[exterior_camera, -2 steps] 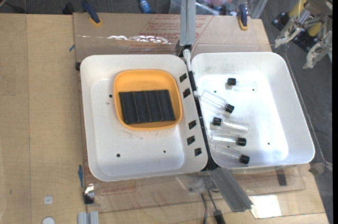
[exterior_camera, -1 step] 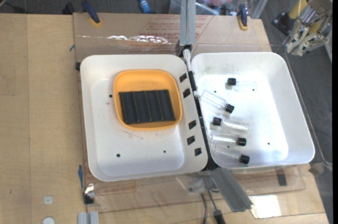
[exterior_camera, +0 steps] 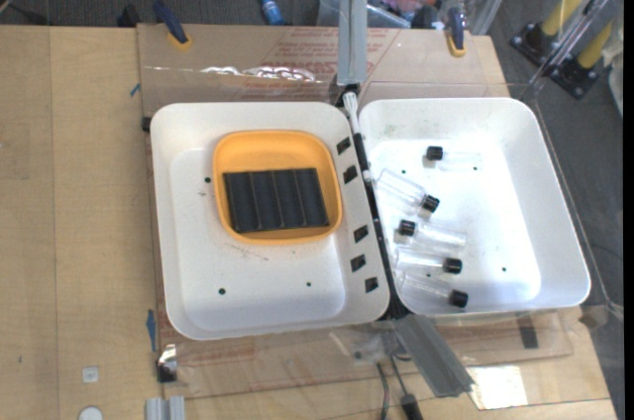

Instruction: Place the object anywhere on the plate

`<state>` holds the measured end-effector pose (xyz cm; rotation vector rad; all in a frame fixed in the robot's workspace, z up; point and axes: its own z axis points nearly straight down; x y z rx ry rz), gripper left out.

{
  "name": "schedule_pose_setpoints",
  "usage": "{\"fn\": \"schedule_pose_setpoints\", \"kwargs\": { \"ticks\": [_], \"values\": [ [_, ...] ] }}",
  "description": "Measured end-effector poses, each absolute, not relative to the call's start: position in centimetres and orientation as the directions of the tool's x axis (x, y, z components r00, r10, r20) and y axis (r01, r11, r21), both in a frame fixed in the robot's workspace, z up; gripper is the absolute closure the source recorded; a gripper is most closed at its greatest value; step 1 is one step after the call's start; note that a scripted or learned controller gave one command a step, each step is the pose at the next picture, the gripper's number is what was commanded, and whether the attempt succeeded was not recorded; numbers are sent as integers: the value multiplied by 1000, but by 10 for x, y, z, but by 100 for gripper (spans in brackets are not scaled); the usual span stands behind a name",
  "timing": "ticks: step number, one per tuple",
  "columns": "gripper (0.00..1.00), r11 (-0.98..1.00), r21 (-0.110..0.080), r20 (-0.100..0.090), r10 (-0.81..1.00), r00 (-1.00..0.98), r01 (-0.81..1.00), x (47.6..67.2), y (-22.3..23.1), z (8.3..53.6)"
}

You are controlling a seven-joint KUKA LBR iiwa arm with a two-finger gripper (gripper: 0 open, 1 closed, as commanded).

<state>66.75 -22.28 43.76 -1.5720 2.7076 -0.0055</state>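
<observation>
Five clear vials (exterior_camera: 430, 203) with black caps lie scattered in the right bin (exterior_camera: 515, 126), in the camera view. They are loosely spread from the upper middle down toward the near edge, most of them on their sides. One of these is presumably the object to move. In the left bin (exterior_camera: 188, 299), well apart from the vials, sits the orange plate (exterior_camera: 277, 145), and a black ridged block (exterior_camera: 275, 198) covers most of its floor. A divider (exterior_camera: 359, 210) where the two bin walls meet runs between them. Whether the claw is wide, narrow or holding anything cannot be told from this view.

By the look of it, the task has not started, since every vial rests in the right bin and none is on the plate. The risks are plain. The vials are round, smooth and nearly transparent, so a closing grip could roll one aside or squeeze it out. Two lie near each other, so a descent could nudge a neighbour. A vial released onto the ridged block might roll off the plate's rim.
</observation>
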Motion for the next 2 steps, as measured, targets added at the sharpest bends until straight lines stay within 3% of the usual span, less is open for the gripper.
{"fn": "schedule_pose_setpoints", "kwargs": {
  "ticks": [1,2],
  "values": [
    [100,141,-9,-5,-990,-141,-990,668,-222,437],
    [100,-188,-8,-3,-982,188,-982,668,-222,436]
  ]
}}
